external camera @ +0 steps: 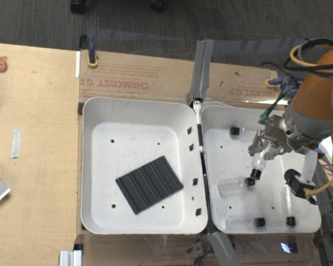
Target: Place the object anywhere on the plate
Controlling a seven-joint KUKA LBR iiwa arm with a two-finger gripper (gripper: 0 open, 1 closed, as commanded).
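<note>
Two white bins are seen side by side on the desk. In the left bin (97, 153) a dark ribbed plate (149, 184) lies flat and askew, lower centre of the frame. In the right bin (217, 218) several clear tubes with black caps are scattered; one such tube (257, 167) hangs upright beneath the gripper (266, 149) at centre right, its black cap pointing down just above the bin floor. It appears to be held between the jaws, so they are judged clenched on it, though the contact itself is poorly resolved. The tube is judged light, stiff, smooth and slippery, apt to roll once released; a grip across its middle would be safest. The transparent bodies of the other tubes are hard to make out against the white, and the arm (320, 89) is cut off at the frame's right.
</note>
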